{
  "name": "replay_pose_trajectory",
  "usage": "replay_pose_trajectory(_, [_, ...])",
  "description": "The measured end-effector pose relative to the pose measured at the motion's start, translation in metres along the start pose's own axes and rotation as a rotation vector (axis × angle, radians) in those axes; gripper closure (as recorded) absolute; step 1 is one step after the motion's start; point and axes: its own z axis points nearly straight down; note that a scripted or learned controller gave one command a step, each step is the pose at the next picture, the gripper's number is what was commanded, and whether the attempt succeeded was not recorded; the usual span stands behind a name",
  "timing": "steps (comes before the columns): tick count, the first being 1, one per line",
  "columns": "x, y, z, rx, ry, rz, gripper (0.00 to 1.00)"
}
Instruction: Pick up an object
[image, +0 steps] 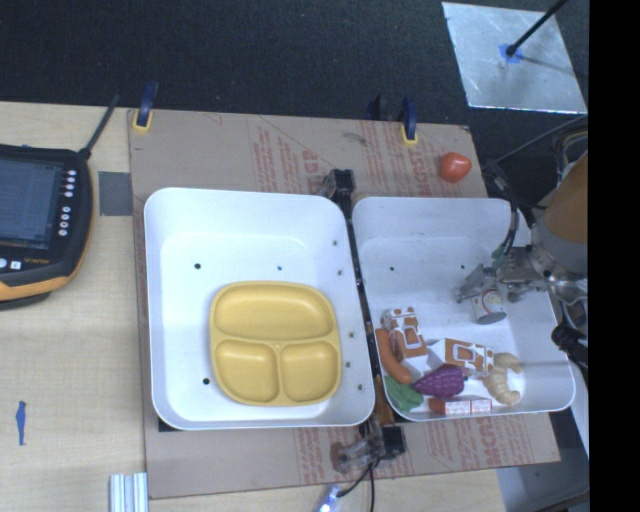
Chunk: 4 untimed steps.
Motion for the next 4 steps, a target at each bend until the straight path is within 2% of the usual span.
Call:
replay_pose_trajectory(1, [0.017,0.038,0.018,-0.001,0.0,-0.001,0.0])
replay_pose_trajectory(2, [0.0,-0.002,-0.064,-0.002,0.0,0.002,0.0])
replay_pose_trajectory(3, [0.0,-0.022,-0.011,0.0,0.001,0.0,0.0])
replay_pose_trajectory(4, [-0.001,-0.021,-0.022,0.0,-0.002,-0.002,1.0])
